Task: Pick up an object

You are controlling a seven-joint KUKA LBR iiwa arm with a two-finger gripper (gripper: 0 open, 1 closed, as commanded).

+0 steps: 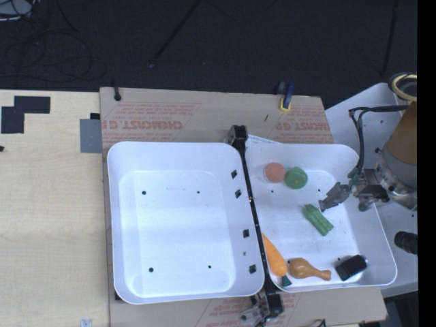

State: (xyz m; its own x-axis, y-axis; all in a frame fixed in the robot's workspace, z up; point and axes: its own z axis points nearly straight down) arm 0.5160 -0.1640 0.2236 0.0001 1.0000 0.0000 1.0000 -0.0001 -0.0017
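Note:
The right bin [344,154] holds several objects. A pink round piece [274,172] and a green ball [296,178] touch each other near its back. A green block [318,219] lies tilted at the middle. An orange carrot [274,254] rests along the left wall, with an orange gourd shape [308,270] beside it at the front. A black object [351,267] sits in the front right corner. My gripper [334,197] hangs over the bin's right side, just up and right of the green block, and nothing shows in it.
The left bin [116,182] stands beside the right one, joined by a black divider [249,210]. Both rest on a cardboard sheet [204,114]. The arm's grey wrist [388,189] and cables [364,125] cross the right bin's right rim.

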